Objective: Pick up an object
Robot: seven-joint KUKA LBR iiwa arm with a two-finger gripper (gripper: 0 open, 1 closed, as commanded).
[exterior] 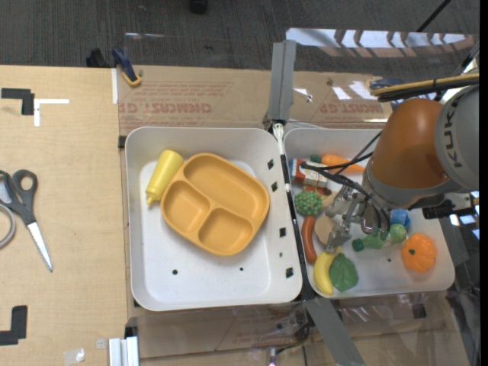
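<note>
My gripper [341, 231] hangs low over the middle of the right bin [381, 284], with the grey arm and its orange band above it to the right. Toy food lies around it: a green broccoli [309, 203] to the left, a red sausage [308, 239] along the bin's left wall, a yellow banana [323, 272] and a green leaf [344, 273] in front. An orange pumpkin [418, 252] sits at the front right, with a small green and blue piece [390, 231] beside the wrist. An orange carrot [333, 160] lies at the back. Nothing shows between the fingers.
The left bin [152, 280] holds a yellow divided plate [216, 203] and a yellow bottle [162, 175] at its back left. Scissors [27, 212] lie on the wooden bench at far left. A grey divider post [280, 82] stands behind the bins.
</note>
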